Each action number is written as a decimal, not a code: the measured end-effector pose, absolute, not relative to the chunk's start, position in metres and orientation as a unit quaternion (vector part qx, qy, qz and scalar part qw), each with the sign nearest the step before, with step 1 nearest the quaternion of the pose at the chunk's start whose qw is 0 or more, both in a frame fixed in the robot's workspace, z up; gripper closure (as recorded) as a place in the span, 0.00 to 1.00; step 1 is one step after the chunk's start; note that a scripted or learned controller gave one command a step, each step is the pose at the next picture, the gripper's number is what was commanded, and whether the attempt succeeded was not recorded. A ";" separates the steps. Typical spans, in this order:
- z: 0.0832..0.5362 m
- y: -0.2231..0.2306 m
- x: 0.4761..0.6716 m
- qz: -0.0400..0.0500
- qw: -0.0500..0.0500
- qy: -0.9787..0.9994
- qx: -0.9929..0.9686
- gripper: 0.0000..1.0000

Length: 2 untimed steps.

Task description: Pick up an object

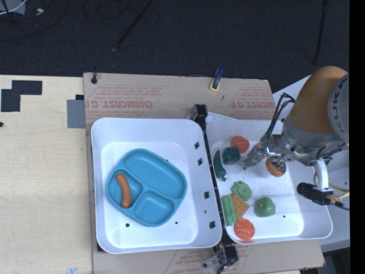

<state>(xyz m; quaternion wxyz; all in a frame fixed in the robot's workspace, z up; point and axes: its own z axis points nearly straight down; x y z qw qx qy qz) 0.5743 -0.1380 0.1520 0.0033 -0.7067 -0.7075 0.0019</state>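
Observation:
My gripper (pixel 254 158) hangs low over the upper middle of the right bin (pixel 311 224), and nothing is visibly held in it. Just left of it lie a dark teal toy (pixel 231 155) and an orange-red toy (pixel 240 144). A brown-orange round piece (pixel 277 168) sits right beside the gripper, on its right. Lower in the bin are a green broccoli (pixel 241 189), a green round fruit (pixel 264 206), a red tomato (pixel 244 229), a waffle-patterned orange piece (pixel 241 208) and a green strip (pixel 228 209). A dark green long piece (pixel 219 164) lies along the bin's left wall.
The left bin (pixel 108 136) holds a blue divided plate (pixel 154 181) with an orange sausage (pixel 123 189) in its left compartment. Cardboard (pixel 148 99) lies under both bins. The grey and orange arm (pixel 319 107) comes in from the right.

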 end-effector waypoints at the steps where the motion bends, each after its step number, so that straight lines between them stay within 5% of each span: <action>1: 0.090 -0.138 0.575 0.000 0.001 -0.708 -0.707 0.00; 2: 0.090 -0.138 0.576 -0.001 0.000 -0.706 -0.708 0.00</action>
